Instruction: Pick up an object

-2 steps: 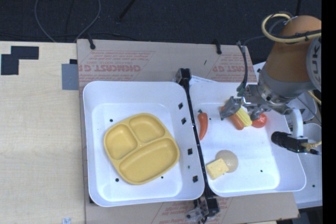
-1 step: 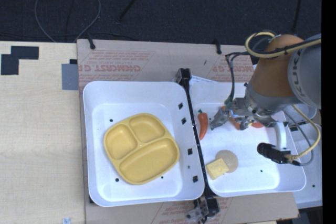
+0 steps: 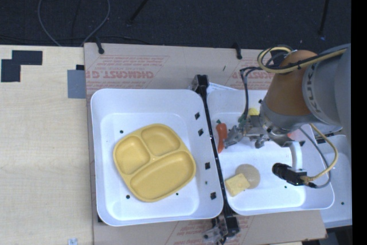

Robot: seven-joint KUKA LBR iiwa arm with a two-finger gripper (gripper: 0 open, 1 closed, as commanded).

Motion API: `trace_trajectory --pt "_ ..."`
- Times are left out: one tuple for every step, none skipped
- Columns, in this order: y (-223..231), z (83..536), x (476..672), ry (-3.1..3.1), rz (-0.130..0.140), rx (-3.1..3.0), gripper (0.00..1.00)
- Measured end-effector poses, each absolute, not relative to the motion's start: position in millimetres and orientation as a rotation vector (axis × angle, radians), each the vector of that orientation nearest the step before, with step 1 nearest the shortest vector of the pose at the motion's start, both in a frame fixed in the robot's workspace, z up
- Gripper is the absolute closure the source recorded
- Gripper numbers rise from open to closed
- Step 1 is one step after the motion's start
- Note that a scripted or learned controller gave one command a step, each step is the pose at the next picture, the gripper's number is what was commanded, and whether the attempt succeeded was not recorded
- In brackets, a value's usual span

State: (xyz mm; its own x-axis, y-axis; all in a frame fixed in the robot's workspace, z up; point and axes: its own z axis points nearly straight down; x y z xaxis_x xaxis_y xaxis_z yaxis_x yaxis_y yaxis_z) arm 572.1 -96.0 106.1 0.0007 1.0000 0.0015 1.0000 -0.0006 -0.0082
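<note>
My gripper (image 3: 234,136) is low in the right bin (image 3: 275,203), near its left wall, under the grey arm with its orange band (image 3: 289,92). Right beside it on the left lies a small red-orange piece (image 3: 221,133), against the divider; whether they touch cannot be made out. A pale yellow block (image 3: 237,184) rests near the front of this bin, touching a tan round disc (image 3: 250,174). A small yellow item (image 3: 252,112) and a green bit (image 3: 243,120) show just behind the gripper, partly hidden by the wrist.
The left bin (image 3: 109,117) holds a yellow divided plate (image 3: 153,162). A black divider (image 3: 207,140) runs between the two bins. Brown cardboard (image 3: 143,69) lies under both, with a pale bench surface (image 3: 40,152) to the left.
</note>
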Motion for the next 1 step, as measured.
trace_trajectory --pt "-97.7 118.8 572.5 -2.211 0.005 -2.225 1.00"
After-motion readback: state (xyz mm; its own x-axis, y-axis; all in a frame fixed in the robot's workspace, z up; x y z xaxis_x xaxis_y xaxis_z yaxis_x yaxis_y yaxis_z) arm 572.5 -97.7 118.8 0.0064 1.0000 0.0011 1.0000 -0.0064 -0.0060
